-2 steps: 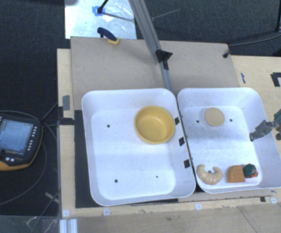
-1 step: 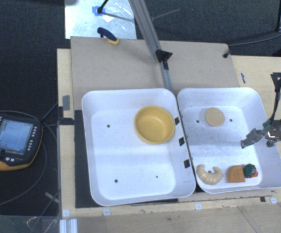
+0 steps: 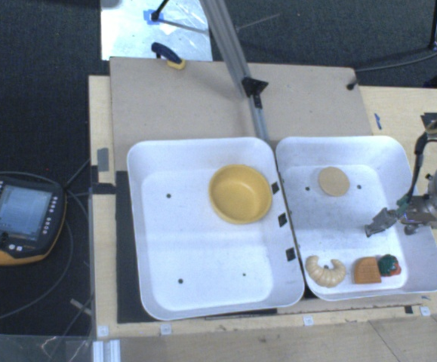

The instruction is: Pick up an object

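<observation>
Croissant (image 3: 326, 271) and carrot (image 3: 374, 269) share the right bin (image 3: 301, 164) with a disc (image 3: 333, 181); left bin (image 3: 139, 164) holds a yellow bowl (image 3: 240, 193); my gripper (image 3: 390, 223) hangs spread, clasping nothing.

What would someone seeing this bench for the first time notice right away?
Most likely the yellow bowl, alone near the top right of the left bin. Next, the right bin: a tan disc near its top, a pale curved pastry and an orange and green toy along its bottom edge, with the claw hovering above them.

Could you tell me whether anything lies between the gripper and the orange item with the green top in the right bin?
Nothing visible does: the gripper hangs above the orange item, with bare bin floor between.
</observation>
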